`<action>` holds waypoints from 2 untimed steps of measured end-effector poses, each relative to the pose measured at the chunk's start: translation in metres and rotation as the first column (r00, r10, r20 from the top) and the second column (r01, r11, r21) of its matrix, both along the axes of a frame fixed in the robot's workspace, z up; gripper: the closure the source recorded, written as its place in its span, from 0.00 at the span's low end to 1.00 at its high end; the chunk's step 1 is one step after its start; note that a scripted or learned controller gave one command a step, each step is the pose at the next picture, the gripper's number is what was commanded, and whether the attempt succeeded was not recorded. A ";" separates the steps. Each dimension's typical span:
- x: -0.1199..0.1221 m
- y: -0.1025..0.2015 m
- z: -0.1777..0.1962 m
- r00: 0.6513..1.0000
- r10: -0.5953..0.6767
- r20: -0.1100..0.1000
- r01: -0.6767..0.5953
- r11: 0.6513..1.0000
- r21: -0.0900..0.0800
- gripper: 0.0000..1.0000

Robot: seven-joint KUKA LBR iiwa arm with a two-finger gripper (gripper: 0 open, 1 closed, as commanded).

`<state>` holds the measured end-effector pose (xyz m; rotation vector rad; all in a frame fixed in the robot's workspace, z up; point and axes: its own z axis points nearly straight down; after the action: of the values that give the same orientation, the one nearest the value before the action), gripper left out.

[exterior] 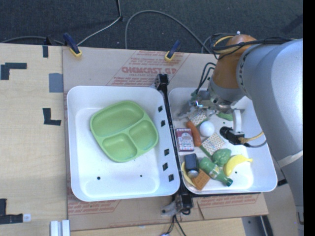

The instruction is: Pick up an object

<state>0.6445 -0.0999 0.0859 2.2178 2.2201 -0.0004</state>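
We see the table (29, 132) carrying a cardboard sheet (142, 73), and on that sheet two shallow white bins side by side. The arm (275, 97), grey with an orange band (229, 68) above the wrist, reaches in from the right and stands over the rear part of the right bin (263, 178). The left bin (83, 176) holds one green divided plate (124, 131), lying flat toward its rear half, with three compartments facing up. The right bin holds a cluster of small objects, and we take these as the candidates for picking. Near its front right lies a yellow banana (235, 164), touching a green leafy item (220, 156); a green bottle (215, 172) lies tilted just in front of them. A small red box (185, 139) lies near the divider between the bins, with an orange carrot (194, 132) just beside it and a white ball (207, 129) to the right of the carrot. The hand (201, 104) hangs low at the rear of this bin, just behind the white ball; we cannot tell how it is set, and we see no object in it.
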 end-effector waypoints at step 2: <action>-0.064 0.003 0.001 1.000 0.000 0.003 0.000 1.000 0.000 0.00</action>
<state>0.5808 -0.0966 0.0866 2.2162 2.2192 0.0029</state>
